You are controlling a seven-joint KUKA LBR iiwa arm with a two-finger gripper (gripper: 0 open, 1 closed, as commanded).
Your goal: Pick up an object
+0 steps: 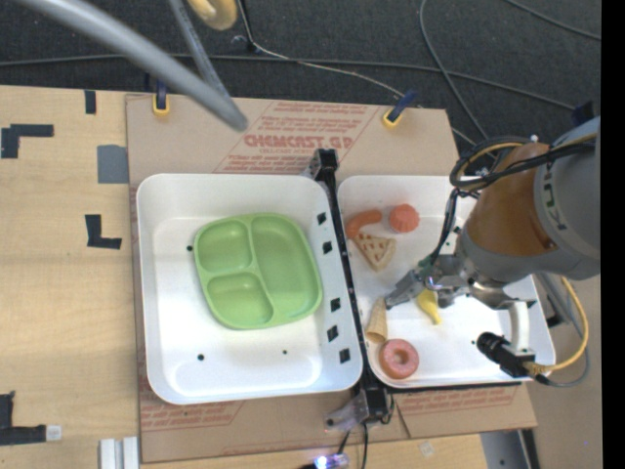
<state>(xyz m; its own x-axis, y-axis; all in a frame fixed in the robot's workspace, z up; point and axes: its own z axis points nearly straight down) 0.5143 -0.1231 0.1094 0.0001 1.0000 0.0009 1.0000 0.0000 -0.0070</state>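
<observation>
My gripper [418, 289] is low over the middle of the right bin [459, 352], with the arm coming in from the right. A small yellow banana [429, 309] lies right under it, partly covered by the wrist. To its upper left lies a tan pizza slice [375, 249]. Beyond that, near the far wall, are an orange-red wedge [361, 222] and a red ball [404, 218]. A tan cone [377, 321] rests against the divider, and a pink donut [398, 359] sits near the front wall.
The left bin [156, 262] holds a green divided plate [259, 270]. A black divider [335, 262] runs between the bins. Cables hang off the arm at the right bin's right side [547, 355]. A grey pole [127, 42] crosses the upper left.
</observation>
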